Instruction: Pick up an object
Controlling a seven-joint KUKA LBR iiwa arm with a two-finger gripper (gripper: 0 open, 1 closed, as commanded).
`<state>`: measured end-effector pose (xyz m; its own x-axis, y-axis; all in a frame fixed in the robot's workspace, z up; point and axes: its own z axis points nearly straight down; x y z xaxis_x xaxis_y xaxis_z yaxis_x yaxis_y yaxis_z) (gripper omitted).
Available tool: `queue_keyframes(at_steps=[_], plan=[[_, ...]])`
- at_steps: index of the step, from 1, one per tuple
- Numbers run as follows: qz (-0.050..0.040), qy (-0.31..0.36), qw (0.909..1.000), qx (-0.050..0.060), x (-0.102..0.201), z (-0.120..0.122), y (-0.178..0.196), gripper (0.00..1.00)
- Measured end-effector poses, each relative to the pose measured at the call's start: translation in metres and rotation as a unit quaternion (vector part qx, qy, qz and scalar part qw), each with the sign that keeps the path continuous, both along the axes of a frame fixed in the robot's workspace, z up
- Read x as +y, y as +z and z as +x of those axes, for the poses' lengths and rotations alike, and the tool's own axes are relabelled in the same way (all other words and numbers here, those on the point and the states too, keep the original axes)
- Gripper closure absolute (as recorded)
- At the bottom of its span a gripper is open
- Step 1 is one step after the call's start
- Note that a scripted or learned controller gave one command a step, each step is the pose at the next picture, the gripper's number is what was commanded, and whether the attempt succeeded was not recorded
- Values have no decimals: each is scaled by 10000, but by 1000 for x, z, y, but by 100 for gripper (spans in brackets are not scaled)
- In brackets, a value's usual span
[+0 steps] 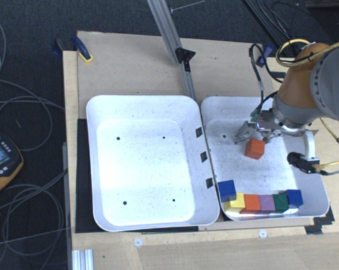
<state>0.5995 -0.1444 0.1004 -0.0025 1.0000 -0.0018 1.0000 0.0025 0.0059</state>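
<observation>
White right bin: end effector overlaps orange block.

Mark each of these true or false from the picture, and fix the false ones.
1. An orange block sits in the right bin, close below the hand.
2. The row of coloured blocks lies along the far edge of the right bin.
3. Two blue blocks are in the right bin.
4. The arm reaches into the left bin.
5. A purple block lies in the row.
1. True: the orange block sits in the right bin, just under the hand.
2. False: the row lies along the bin's near edge.
3. True: one blue block at the row's left end, another blue block at its right.
4. False: the arm is over the right bin, not the left bin.
5. True: the purple block lies mid-row.
</observation>
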Motion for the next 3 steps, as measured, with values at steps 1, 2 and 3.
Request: queue_keyframes(at_steps=[1,2,3], plan=[[-10,-29,10000,13,-61,18,1,0],[38,-6,10000,68,3,-67,1,0],[1,3,10000,-5,-7,14,0,0]])
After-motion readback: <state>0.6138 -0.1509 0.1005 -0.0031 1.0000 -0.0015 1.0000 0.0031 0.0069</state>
